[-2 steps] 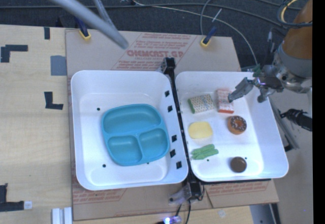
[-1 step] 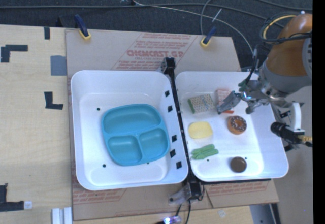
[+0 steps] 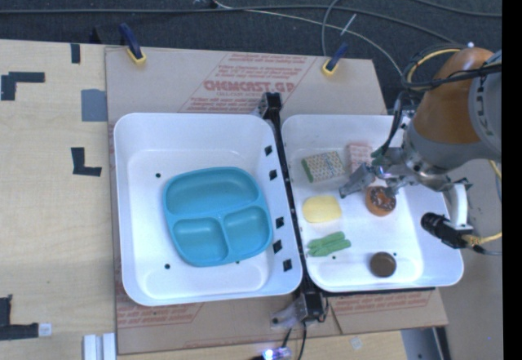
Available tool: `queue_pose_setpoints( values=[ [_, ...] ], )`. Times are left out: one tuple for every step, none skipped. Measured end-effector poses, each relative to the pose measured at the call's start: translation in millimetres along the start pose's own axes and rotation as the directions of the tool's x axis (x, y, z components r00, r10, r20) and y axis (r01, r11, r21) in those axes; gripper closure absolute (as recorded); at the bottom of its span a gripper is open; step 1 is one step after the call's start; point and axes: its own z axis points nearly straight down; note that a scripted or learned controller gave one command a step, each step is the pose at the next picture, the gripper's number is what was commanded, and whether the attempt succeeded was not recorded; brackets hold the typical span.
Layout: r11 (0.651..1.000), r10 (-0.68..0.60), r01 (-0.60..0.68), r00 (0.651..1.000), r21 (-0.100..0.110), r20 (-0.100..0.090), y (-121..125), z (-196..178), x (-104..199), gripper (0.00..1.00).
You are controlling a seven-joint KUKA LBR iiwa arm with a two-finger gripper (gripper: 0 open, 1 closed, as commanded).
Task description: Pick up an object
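The right bin (image 3: 432,268) holds several small objects. A brown-orange ring-shaped piece (image 3: 380,202) lies near its middle right. A green-patterned block (image 3: 322,165) and a pink piece (image 3: 359,156) lie at the back, a yellow lump (image 3: 322,208) in the middle, a green pod-like piece (image 3: 328,245) and a dark brown disc (image 3: 382,264) at the front. My gripper (image 3: 377,184) hangs open just above the ring-shaped piece. One grey finger (image 3: 354,184) points left toward the yellow lump. Nothing shows between the fingers.
The left bin (image 3: 130,211) holds a blue three-compartment tray (image 3: 216,215). A black divider with clips (image 3: 281,187) joins the two bins. Cables loop over the bench behind the right bin. The arm's body covers the right bin's far right side.
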Motion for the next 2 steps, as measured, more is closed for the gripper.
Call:
queue_pose_setpoints(
  values=[
    [1.0, 0.0, 0.0, 1.0, -0.007, 0.005, 9, 56, -4, 0.0],
    [1.0, -0.001, 0.001, 1.0, -0.006, 0.002, 9, 45, -3, 1.0]
  ],
)
